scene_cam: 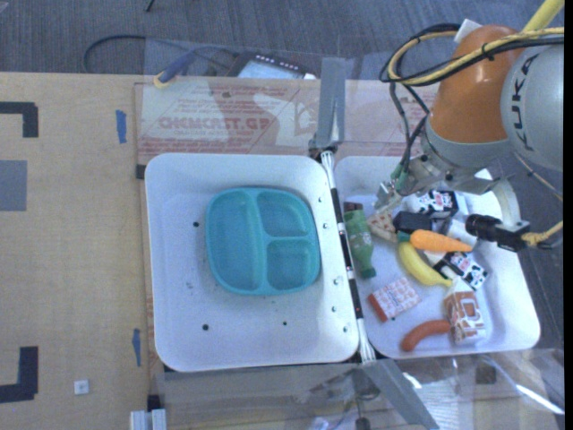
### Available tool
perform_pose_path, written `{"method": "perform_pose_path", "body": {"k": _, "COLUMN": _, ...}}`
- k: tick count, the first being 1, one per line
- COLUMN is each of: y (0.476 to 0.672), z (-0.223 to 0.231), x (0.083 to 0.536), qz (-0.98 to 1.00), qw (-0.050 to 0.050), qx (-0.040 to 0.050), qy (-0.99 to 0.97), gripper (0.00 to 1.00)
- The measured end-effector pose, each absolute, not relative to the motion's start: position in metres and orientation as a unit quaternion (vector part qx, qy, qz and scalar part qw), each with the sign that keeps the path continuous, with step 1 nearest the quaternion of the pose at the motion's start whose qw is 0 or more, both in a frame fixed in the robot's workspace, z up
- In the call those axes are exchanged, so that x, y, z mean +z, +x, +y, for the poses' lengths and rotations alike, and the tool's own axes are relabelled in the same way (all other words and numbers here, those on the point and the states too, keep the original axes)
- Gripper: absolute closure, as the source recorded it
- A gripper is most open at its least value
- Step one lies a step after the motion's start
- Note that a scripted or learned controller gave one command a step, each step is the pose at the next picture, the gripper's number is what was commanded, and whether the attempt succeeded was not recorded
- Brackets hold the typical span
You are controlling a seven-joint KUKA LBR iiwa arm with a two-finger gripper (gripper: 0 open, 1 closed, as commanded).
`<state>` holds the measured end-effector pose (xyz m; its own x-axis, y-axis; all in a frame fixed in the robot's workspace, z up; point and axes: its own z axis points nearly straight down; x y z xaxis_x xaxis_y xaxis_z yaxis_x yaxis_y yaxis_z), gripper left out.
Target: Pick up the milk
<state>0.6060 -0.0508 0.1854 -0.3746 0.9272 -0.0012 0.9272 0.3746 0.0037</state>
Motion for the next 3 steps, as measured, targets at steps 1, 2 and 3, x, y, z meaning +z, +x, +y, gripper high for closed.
{"method": "perform_pose_path", "body": {"k": 1, "y": 0.594, "z": 0.027, "x": 0.207, "qz": 0.904, "qw": 0.001, "qx": 0.0011, "qy": 0.428, "gripper": 1.00}}
{"method": "perform_pose_path", "body": {"k": 2, "y": 0.564, "z": 0.056, "x": 0.217, "qz": 0.942, "qw": 0.000, "qx": 0.0007, "qy": 0.336, "gripper": 1.00}}
{"method": "perform_pose_path", "body": {"k": 3, "y": 0.514, "z": 0.090, "x": 0.245, "qz": 0.984, "qw": 0.001, "qx": 0.0008, "qy": 0.177, "gripper": 1.00}}
